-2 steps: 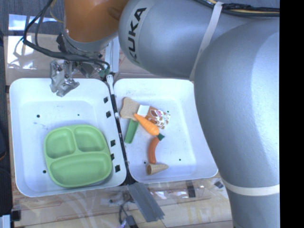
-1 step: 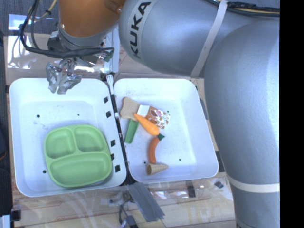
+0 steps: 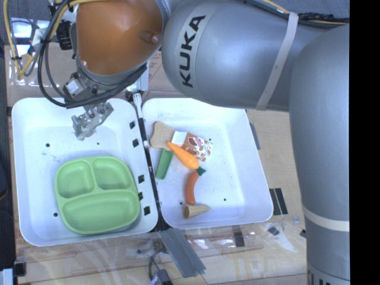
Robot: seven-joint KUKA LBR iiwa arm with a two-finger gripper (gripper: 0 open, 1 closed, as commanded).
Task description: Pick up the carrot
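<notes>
Gripper (image 3: 90,122): seen over the far part of the left bin (image 3: 29,129), above the green plate; whether its fingers are spread or closed cannot be told, and nothing is seen between them.
Arm (image 3: 237,46): grey with an orange band, stretched from the right across the far edge of both bins.
Green plate (image 3: 95,193): a three-compartment plate, laid in the near half of the left bin.
Carrot (image 3: 185,157): laid in the right bin (image 3: 237,159), near its centre-left, slanted, with its green end toward the near right; well apart from the gripper.
Green vegetable (image 3: 163,164): laid just beside the carrot, along the right bin's left wall.
Bread slice (image 3: 160,134): laid at the carrot's far side.
Sausage (image 3: 190,186): laid near the carrot's green end.
Cone (image 3: 195,210): laid by the right bin's near edge.
</notes>
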